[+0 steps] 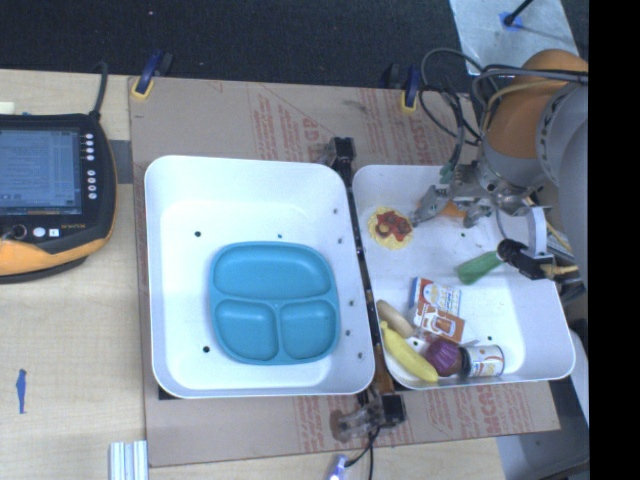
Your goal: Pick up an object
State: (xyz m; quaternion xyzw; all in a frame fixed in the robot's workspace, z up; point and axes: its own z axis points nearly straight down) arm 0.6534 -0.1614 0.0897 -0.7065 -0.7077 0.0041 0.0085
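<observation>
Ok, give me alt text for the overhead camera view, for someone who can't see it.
A grey robot arm's gripper hangs over the right white bin, which holds a toy pizza, a green piece, a small carton, a banana and a bottle. The left bin holds a blue divided plate.

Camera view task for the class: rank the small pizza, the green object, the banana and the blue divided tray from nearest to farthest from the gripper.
Measured from the gripper at the right bin's back:
1. Small pizza, just to its left in the view.
2. Green object, toward the right bin's middle; close to the pizza's distance, so a narrow call.
3. Banana, front left corner of the right bin.
4. Blue divided tray, in the left bin.
</observation>
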